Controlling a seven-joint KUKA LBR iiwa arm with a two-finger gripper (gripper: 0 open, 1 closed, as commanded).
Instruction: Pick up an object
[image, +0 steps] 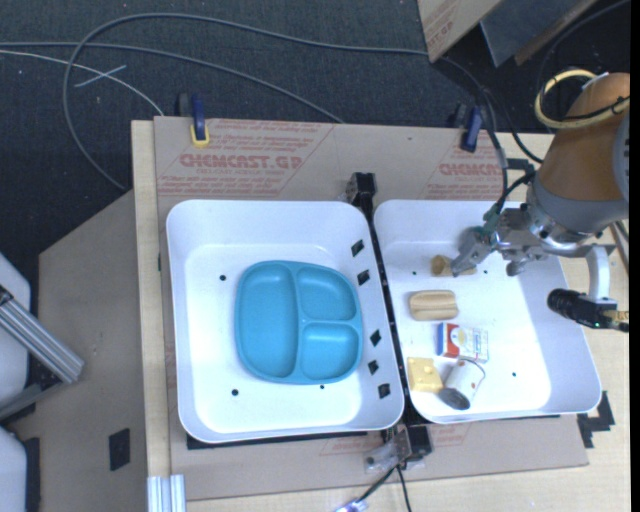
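Two white bins sit side by side on the desk. Left bin holds a blue plate. In the right bin, the hand hangs released just beside a small brown lump, with a tan block below.
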